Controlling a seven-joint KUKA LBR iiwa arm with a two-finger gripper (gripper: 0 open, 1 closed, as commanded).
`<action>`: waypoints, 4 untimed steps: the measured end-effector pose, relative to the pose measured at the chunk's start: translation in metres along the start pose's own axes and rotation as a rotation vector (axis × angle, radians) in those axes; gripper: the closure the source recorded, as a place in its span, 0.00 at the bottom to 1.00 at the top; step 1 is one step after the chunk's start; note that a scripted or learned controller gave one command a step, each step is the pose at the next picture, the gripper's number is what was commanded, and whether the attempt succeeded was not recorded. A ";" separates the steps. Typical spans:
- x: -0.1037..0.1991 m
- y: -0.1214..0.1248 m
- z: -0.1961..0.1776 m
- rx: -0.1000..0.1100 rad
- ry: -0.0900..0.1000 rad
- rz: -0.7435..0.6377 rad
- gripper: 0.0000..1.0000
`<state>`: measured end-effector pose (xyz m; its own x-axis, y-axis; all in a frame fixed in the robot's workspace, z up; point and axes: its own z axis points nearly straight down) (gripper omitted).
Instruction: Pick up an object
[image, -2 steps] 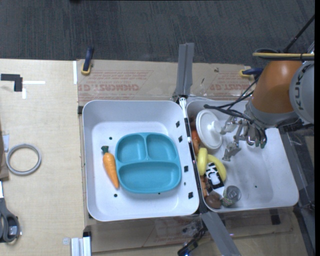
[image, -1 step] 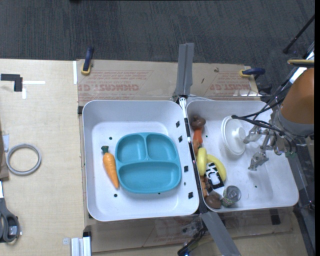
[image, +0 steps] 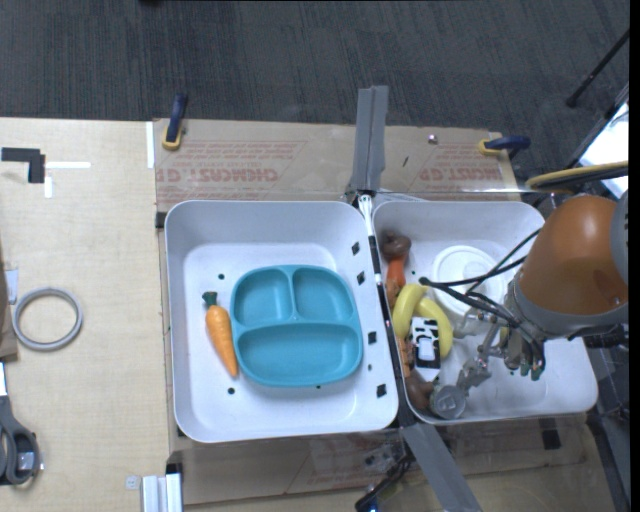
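Camera view showed the gripper (image: 470, 375) low in the right bin (image: 570, 395), just right of the banana (image: 412, 308), presumably reaching for the clutter packed along that bin's left wall; whether it had closed on anything could not be told. Left of the banana, a carrot (image: 221, 337) lay beside a blue tray (image: 296, 325)

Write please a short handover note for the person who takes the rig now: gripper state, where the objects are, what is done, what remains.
Gripper: low in the right bin, near its front-left corner; nothing visibly held.
Right bin: banana, white round lid, a few small items along the left wall.
Left bin: blue divided plate, toy carrot beside it.
Done: arm is down among the objects.
Left: grasp one object and lift it.
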<state>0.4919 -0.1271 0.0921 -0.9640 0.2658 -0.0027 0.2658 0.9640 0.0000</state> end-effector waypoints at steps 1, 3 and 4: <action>-0.019 -0.061 -0.118 0.001 -0.002 0.053 0.00; -0.090 0.047 -0.002 0.010 -0.003 -0.075 0.00; -0.010 0.026 0.000 0.006 -0.002 0.054 0.00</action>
<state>0.5089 -0.1043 0.0924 -0.9484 0.3170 -0.0044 0.3171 0.9484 -0.0054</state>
